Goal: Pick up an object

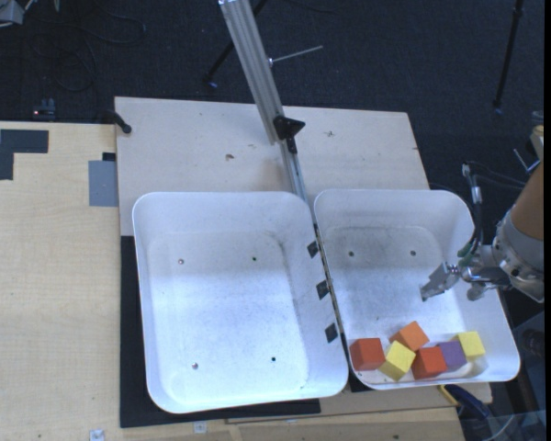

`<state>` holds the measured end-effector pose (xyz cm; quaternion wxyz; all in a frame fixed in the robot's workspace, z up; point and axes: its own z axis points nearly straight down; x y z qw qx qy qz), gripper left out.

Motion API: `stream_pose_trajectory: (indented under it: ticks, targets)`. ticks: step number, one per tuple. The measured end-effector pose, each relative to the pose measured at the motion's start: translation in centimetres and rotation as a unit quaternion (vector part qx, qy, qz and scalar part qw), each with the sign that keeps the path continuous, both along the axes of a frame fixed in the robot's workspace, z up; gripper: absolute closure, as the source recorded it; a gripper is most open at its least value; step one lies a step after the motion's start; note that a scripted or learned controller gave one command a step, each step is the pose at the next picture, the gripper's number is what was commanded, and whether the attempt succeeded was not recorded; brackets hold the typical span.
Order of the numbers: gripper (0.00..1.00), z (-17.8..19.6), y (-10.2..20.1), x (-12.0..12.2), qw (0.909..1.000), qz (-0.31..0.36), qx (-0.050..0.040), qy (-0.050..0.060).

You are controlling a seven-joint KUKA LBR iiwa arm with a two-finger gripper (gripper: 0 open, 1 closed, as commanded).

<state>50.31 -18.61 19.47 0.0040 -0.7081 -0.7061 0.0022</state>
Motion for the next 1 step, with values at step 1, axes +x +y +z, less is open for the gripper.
stream_pose_trajectory:
  ticks: [1]
  targets:
    - [0.0, 12.88, -1.59, -1.58, 1.0, 0.001, -0.0028, -0.008]
